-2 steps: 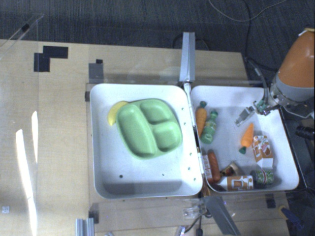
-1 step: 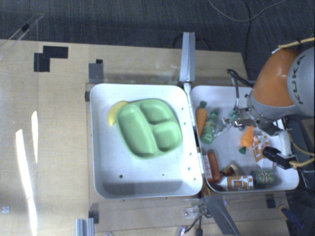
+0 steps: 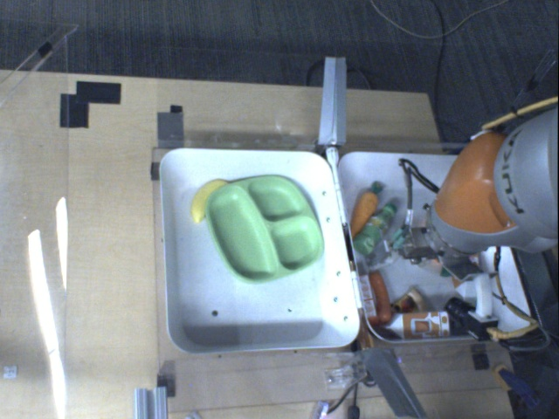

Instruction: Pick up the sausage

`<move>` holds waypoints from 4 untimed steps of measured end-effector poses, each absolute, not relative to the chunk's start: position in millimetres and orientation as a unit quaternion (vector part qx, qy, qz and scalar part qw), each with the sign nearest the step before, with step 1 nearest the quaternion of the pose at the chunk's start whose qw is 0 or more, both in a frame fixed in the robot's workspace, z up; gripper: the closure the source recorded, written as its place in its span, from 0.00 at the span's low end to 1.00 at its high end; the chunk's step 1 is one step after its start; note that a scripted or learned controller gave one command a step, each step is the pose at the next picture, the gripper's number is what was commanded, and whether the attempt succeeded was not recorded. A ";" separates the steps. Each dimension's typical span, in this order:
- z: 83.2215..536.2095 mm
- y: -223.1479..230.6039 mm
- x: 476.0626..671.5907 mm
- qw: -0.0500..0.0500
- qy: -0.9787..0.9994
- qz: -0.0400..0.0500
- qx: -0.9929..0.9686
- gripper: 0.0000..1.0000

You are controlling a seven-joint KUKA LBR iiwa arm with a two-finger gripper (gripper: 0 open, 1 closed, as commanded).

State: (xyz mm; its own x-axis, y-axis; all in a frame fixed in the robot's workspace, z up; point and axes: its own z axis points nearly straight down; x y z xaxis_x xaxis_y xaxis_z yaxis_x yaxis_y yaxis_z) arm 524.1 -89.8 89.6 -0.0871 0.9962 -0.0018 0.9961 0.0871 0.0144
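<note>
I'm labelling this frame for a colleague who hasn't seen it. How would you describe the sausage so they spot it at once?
Start at the right white bin, the one the arm reaches into. Along its left wall, near the front corner, lies the sausage, a short reddish-brown link pointing front to back. The carrot farther back is brighter orange with a green top, and the bottle beside the sausage is white-labelled and lies crosswise.

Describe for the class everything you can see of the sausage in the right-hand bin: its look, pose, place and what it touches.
The sausage is a short, reddish-brown link with a smooth, slightly glossy skin that looks like plastic. It lies flat, running lengthwise toward the near edge, along the left wall of the right bin. Its near end meets a white and orange bottle lying on its side. A green bottle and a carrot lie just beyond its far end. The gripper hovers to its right, apart from it.
</note>
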 end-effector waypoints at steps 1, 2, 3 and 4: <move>90.2 -96.5 492.9 0.008 0.756 0.006 0.655 0.00; 89.4 -91.8 516.9 0.004 0.720 0.004 0.694 0.00; 89.7 -98.8 492.4 0.007 0.714 0.006 0.700 0.00; 89.6 -86.6 491.8 0.007 0.694 0.005 0.720 0.00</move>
